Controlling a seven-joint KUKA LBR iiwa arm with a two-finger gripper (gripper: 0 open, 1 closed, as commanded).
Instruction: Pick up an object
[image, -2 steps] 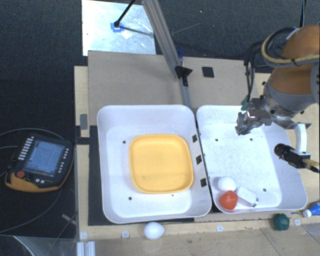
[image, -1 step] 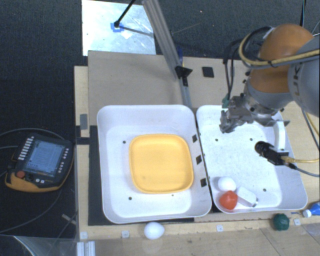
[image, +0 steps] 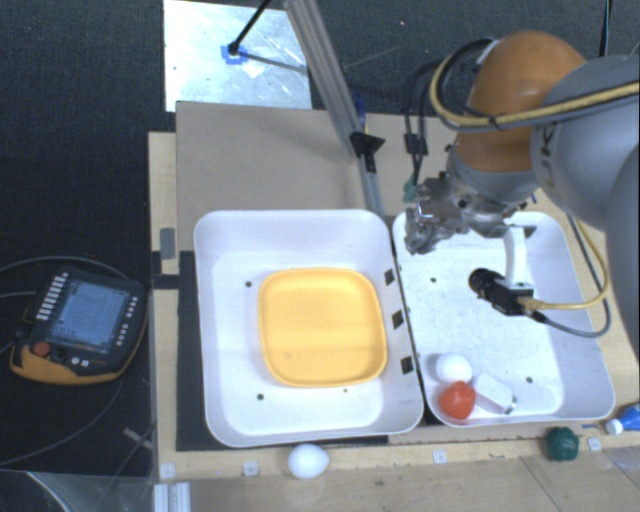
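Observation:
The right bin (image: 560, 330) holds a white ball (image: 453, 368), a red ball (image: 458, 400) and a small white block (image: 493, 392), bunched at its front left corner. A square yellow plate (image: 323, 325) lies flat in the left bin (image: 225, 300). My gripper (image: 422, 233) hangs over the back left corner of the right bin, close to the wall between the bins and well behind the balls. Nothing shows between its tips.
A black cylinder with a yellow cable (image: 497, 288) hangs from the arm over the middle of the right bin. On the bench in front of the bins lie a white ball (image: 308, 461) and a green ball (image: 562, 443). A teach pendant (image: 75, 325) sits far left.

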